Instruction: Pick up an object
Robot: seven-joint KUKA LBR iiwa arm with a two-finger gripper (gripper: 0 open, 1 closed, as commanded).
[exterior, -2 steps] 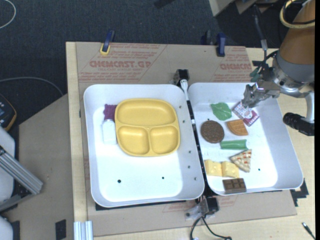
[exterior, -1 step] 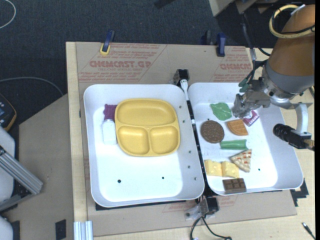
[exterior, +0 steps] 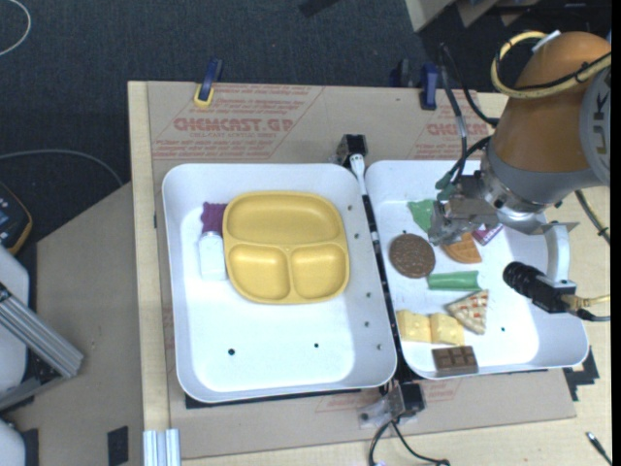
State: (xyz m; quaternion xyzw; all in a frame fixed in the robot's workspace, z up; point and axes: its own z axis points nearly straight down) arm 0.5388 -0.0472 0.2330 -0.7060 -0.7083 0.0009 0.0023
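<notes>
Dark carpet surrounds the desk [exterior: 291, 105], whose brown board carries 2 shallow white bins side by side. In the left bin [exterior: 272, 367] sits a yellow divided plate [exterior: 286, 246], with a small white bottle [exterior: 211, 257] and a purple item [exterior: 213, 216] tucked at its left edge. The right bin [exterior: 543, 343] holds the food-shaped pieces: a brown round cookie [exterior: 412, 256], a green leaf piece [exterior: 421, 212], a green stick [exterior: 453, 281], an orange wedge [exterior: 464, 251], a pizza slice [exterior: 471, 310], yellow cheese blocks [exterior: 430, 328] and a chocolate bar [exterior: 454, 359].

The gripper [exterior: 454, 223] hangs low over the upper middle of the right bin, above the orange wedge and just beside the leaf piece and cookie. Whether its grasping parts are apart or together I cannot tell, as the wrist hides them, and nothing shows as held.

The step in hand looks like the descent onto a target, most likely the orange wedge or something beside it. To do it well, centre on 1 piece alone; the cluster is tight, so a slanted approach could nudge the cookie or leaf aside. Come straight down, close across the wedge's narrow width, and lift slowly enough to confirm the piece rises with the gripper.
</notes>
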